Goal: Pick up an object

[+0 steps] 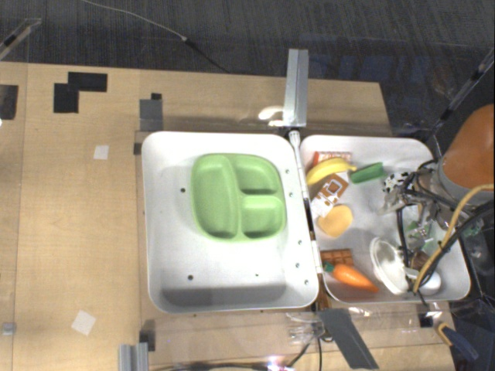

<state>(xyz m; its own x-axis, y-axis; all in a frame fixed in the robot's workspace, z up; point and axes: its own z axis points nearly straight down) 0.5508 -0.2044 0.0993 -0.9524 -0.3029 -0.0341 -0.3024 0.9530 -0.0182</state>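
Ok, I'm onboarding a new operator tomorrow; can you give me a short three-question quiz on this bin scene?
1. True or false: the green divided tray lies in the left bin.
2. Which lies nearest the front rim of the right bin? A) banana B) carrot C) green marker
3. Fill in: the arm reaches in over the ___ bin.

Key: 1 true; 2 B; 3 right.

Banana [329, 169], carrot [356, 277] lie in right bin [363, 147].
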